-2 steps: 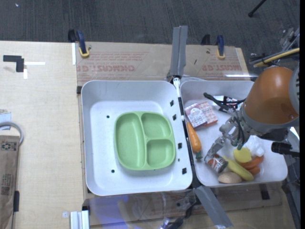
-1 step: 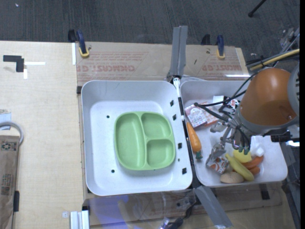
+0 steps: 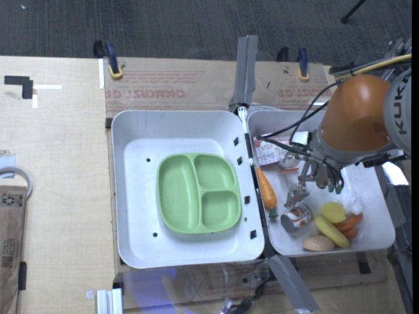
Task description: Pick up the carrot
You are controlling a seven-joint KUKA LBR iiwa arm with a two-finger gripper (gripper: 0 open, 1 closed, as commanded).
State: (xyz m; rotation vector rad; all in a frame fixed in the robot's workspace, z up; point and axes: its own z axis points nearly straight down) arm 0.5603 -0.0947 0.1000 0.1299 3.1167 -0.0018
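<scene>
The carrot (image 3: 265, 187) is orange with a small green end toward the front. It lies lengthwise against the left wall of the right bin (image 3: 376, 191). My gripper (image 3: 298, 193) hangs below the orange wrist band in the middle of that bin. It is a short way right of the carrot, apart from it, and just above a small tin can (image 3: 296, 217). The carrot rests on the bin floor, untouched.
A green divided plate (image 3: 198, 192) sits in the left bin (image 3: 131, 175). In the right bin's front lie a lemon (image 3: 332, 210), a banana (image 3: 331, 231), a tan potato-like piece (image 3: 319, 243) and a red-orange item (image 3: 352, 223). A printed packet (image 3: 267, 153) lies at the back left.
</scene>
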